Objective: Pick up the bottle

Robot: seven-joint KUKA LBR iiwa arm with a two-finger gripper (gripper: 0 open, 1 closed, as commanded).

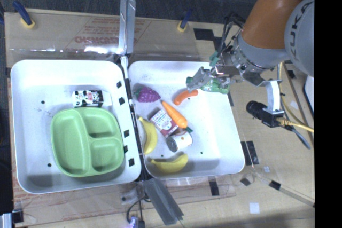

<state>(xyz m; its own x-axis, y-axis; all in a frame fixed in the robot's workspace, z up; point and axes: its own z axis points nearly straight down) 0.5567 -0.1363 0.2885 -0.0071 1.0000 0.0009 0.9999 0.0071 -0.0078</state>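
Nearest us, a banana lies along the right bin's front edge. We see the bottle just behind it, mid-bin, well apart from the gripper, which hovers at the bin's back right corner.

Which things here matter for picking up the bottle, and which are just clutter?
Job:
- small bottle with red label and white cap, right white bin
- two-finger gripper, over that bin's far edge

Clutter:
- two yellow bananas
- orange carrot
- purple grapes
- green divided plate
- black-and-white carton
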